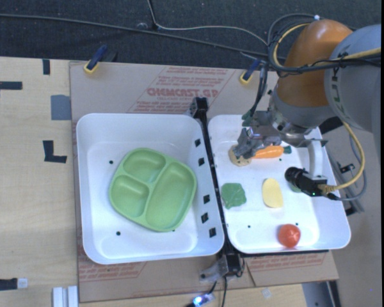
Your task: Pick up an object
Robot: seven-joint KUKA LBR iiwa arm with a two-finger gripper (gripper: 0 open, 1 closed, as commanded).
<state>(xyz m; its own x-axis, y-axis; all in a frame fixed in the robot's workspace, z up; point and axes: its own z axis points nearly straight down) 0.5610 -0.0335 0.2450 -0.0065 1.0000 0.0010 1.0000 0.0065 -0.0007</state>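
Now the reach step is judged to be in hand: the gripper [248,147] is lowered from the bent grey arm [320,75] at three o'clock into the right bin [336,226], beside the carrot [269,151] at that bin's twelve o'clock. Whether anything is clamped cannot be told. A firm closing and lift would be called for next.

- We see the arm [345,62] cut off by the right edge
- The gripper [248,147] hides part of the tan round piece [240,159] and one end of the orange carrot-like piece [271,151]
- We cannot make out its grip
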